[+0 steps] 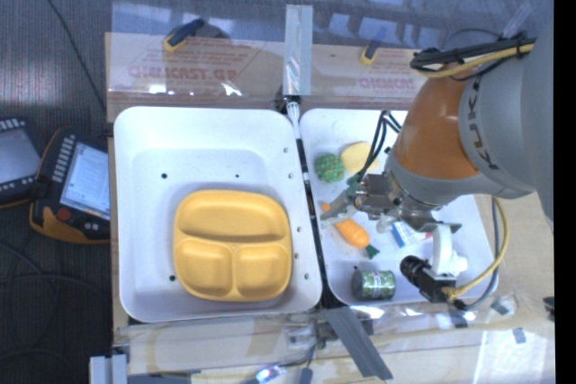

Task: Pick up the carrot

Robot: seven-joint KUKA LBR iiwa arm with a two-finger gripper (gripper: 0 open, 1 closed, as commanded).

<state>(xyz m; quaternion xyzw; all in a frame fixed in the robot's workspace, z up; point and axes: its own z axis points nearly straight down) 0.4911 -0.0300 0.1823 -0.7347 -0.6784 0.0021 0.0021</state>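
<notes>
1. You have the two-finger gripper (346, 204) spread apart, holding nothing
2. The small orange plastic carrot (352, 233) lies just below the fingertips; descend straddling it
3. Avoid the green bumpy ball (328, 166) beyond

In the right bin (468, 220) the carrot (353, 233) lies just at seven o'clock of the gripper (371, 198). A green can (373, 284) sits at six o'clock; a yellow tray (233, 244) occupies the left bin (144, 157).
</notes>
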